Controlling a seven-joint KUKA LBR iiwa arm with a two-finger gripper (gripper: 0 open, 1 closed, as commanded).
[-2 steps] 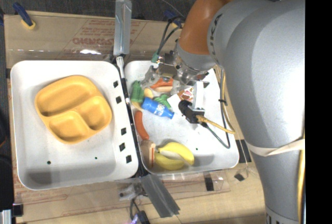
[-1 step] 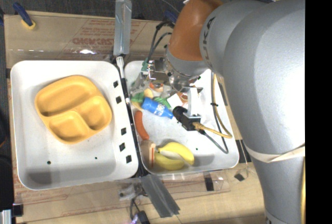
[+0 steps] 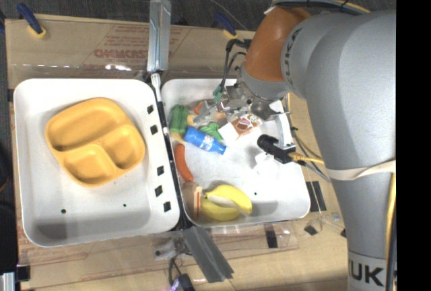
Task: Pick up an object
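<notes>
Objects for picking lie in the right bin [image 3: 296, 192], most of them crowded into its far-left part. A blue can [image 3: 204, 139] lies on its side there, tilted, with a green item [image 3: 178, 118] just beside it toward the bin's left wall. A white scrap [image 3: 229, 133] touches the can's right end, and a small red-and-white packet [image 3: 244, 123] lies just right of that. A red-orange sausage shape [image 3: 183, 162] runs along the left wall, near the can. A banana [image 3: 226, 203] sits apart from the cluster against the near wall, next to something orange and white at its left end. The gripper [image 3: 230, 105] is low over the far side of the cluster, just above the packet and can. Its lower end merges with the clutter, so I cannot tell whether it is spread or pinching anything. No object can be made out in its hold. The arm [image 3: 343, 87] comes in from the right, its orange band [image 3: 269, 47] above the bin's far edge. The left bin [image 3: 34, 215] holds a yellow divided tray [image 3: 94, 140], resting flat and turned at a slant. A metal bar [image 3: 159, 34] stands where the two bins meet at the far side. Blue clamps [image 3: 32, 19] grip the cardboard [image 3: 81, 40] under the bins.
</notes>
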